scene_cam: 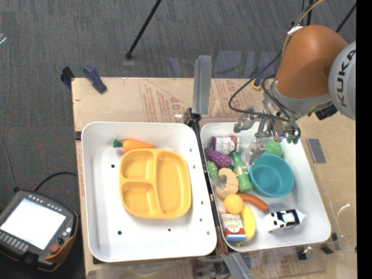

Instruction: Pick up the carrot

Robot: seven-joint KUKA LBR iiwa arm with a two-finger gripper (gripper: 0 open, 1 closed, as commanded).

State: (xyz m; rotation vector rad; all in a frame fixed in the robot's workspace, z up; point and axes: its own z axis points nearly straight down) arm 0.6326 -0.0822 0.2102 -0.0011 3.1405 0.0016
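I have the metal two-finger pincer hanging over the far end of the right white bin, and I cannot tell how it stands. Just below it sits the teal plastic bowl; beside it to the left, a small labelled can and purple toy grapes. The orange toy carrot with its green top lies well away to the pincer's left, in the left white bin, touching the far edge of the yellow three-compartment plate.
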